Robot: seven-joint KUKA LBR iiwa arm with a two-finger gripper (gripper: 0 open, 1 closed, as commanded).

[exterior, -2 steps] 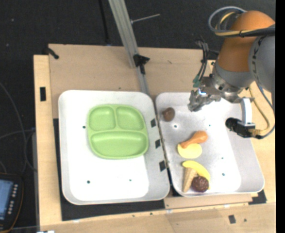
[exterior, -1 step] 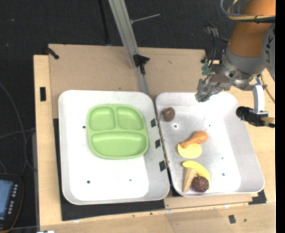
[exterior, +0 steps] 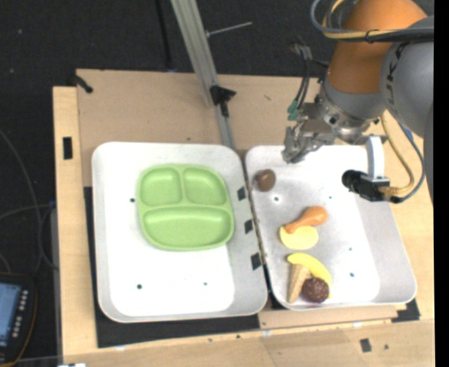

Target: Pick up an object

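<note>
Gripper (exterior: 294, 153) above the right bin's (exterior: 377, 274) far-left corner, nothing visibly held.
Finger gap unclear; chicken leg (exterior: 307, 219) below it lies slanted, thick end upper-right.

A green divided plate (exterior: 185, 207) lay in the left white bin (exterior: 117, 281), left of centre in the frame. A metal pole (exterior: 197, 48) slanted down from the top. A small screen (exterior: 2, 308) sat at the lower left corner.
</note>
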